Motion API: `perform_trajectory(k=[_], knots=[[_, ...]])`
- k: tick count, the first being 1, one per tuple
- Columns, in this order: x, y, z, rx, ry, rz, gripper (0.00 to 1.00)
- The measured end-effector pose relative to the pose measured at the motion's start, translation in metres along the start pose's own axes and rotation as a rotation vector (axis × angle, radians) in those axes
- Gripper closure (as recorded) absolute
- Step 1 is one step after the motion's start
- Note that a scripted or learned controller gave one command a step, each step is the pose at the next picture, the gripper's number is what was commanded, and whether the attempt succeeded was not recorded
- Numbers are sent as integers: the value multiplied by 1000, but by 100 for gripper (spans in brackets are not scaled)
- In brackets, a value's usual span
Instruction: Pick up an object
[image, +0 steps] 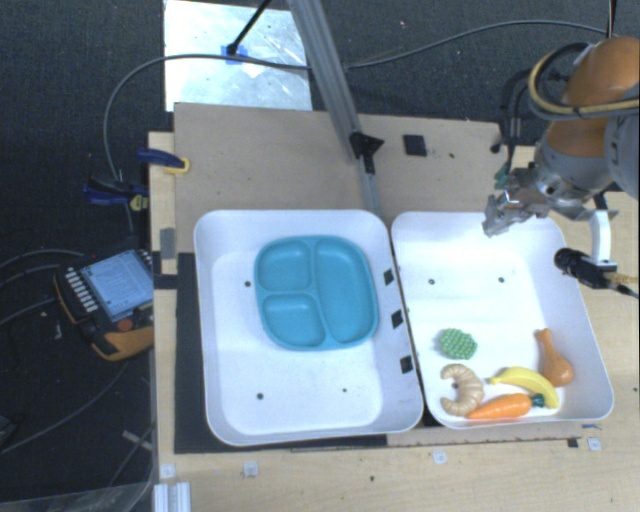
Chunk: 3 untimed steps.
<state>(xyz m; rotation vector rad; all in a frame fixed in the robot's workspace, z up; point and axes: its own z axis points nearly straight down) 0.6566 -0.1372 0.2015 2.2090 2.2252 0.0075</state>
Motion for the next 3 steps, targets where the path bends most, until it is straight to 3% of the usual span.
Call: perform_trajectory(k=[1,3], knots=[[0,1,-19,3,0,0,100],[98,-58,-19,9,3,-2,100]])
